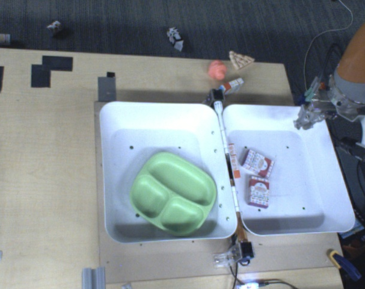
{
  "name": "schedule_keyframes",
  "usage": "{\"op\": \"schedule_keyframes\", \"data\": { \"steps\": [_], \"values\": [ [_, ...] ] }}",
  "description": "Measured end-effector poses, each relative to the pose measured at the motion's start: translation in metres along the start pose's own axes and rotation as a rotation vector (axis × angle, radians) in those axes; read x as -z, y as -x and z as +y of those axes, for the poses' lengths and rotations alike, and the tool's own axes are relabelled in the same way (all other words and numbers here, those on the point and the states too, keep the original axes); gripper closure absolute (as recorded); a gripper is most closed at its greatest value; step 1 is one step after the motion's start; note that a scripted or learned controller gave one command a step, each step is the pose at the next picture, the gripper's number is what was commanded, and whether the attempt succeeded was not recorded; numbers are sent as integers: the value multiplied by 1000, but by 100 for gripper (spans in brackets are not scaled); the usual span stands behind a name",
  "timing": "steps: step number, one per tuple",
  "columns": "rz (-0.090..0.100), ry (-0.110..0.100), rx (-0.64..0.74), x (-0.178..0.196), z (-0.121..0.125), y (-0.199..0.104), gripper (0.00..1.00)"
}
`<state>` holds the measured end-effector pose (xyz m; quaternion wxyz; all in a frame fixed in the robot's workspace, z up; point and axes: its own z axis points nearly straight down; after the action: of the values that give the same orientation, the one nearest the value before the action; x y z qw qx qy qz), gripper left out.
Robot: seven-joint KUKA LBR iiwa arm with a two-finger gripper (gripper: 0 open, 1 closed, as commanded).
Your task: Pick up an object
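A green divided plate (pixel 173 191) lies tilted in the left bin (pixel 119 125). Two small red and white cartons sit in the right bin (pixel 314 161): one (pixel 256 162) near the divider, the other (pixel 259 192) just below it. A thin pen-like stick (pixel 230 161) lies along the wall between the bins. My gripper (pixel 304 120) hangs over the right bin's upper right corner, well away from the cartons, with nothing visibly in it. The arm's orange band (pixel 358 59) shows at the right edge.
Behind the bins on the bench lie a pink ball (pixel 217 70), a pizza-slice toy (pixel 240 59) and a small tube (pixel 232 86). Black patches mark the bench's far left. Small bits lie on the dark carpet beyond.
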<state>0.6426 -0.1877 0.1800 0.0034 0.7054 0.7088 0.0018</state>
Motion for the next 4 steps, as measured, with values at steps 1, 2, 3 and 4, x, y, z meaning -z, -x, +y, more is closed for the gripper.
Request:
{"op": "schedule_keyframes", "data": {
  "steps": [1, 2, 3, 4],
  "values": [
    [1, -3, 1, -1, 0, -1, 0],
    [2, -3, 1, -93, -22, -60, 0],
    [2, -1, -2, -93, -54, -86, 0],
    [1, 6, 1, -81, -52, -87, 100]
  ]
}}
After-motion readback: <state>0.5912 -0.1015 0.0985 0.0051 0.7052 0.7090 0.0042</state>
